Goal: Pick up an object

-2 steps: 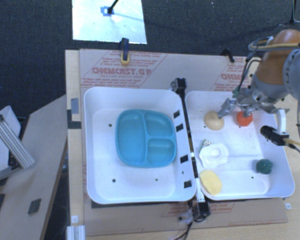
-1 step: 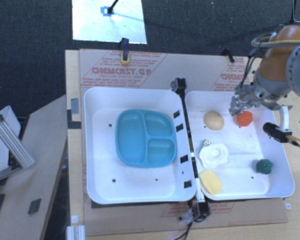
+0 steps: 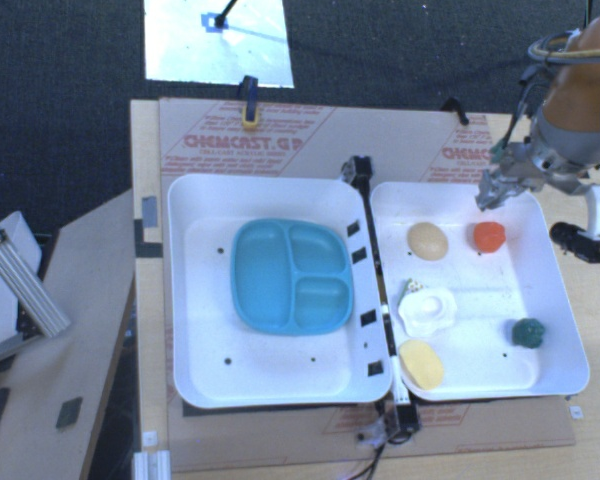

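Arm: the grey arm with its orange band comes in over the far right corner of the right bin [image 3: 555, 268], wrist tipped down toward the far wall.
Pincer: the pincer [image 3: 488, 200] hangs just above the far edge of the right bin; I cannot tell from here whether it is spread or pressed together, and nothing shows in its grip.
Nearest thing: a small red-orange piece [image 3: 489, 236], tomato-like, lies on the bin floor just below the pincer, near the far wall and right of a tan egg-shaped piece [image 3: 427, 241].
Its lie: roundish, so no clear long axis and no real heading; any approach angle looks as good as another.
Other pieces: a white fried-egg toy [image 3: 427, 309] mid-bin, a yellow lemon-like piece [image 3: 422, 364] at the near left corner, a dark green lump [image 3: 527, 332] toward the right wall.
Left bin: the left bin [image 3: 195, 368] holds a blue divided plate [image 3: 291, 275].
Risk: the red-orange piece sits close to the far wall, so a descent could clip the rim, or a round piece could roll away from under a closing grip.
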Tool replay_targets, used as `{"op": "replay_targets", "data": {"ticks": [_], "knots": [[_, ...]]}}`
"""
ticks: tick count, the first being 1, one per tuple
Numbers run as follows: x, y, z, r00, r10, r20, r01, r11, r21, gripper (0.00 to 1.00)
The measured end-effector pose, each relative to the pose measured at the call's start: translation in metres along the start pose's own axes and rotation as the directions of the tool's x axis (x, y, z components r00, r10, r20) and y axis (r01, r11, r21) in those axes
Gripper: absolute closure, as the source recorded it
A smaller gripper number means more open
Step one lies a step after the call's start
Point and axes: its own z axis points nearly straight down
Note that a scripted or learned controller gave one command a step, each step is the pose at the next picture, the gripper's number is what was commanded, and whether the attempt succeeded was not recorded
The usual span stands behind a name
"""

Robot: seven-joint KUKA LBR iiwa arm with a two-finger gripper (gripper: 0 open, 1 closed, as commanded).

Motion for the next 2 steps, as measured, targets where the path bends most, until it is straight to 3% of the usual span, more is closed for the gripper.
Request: {"op": "replay_targets", "data": {"ticks": [1,2], "knots": [[0.000,0.002,-0.044,1.000,-0.001,0.000,0.001,1.000,0.002,1.00],[0.060,-0.006,-0.044,1.000,-0.005,-0.004,0.005,1.000,0.006,1.00]]}}
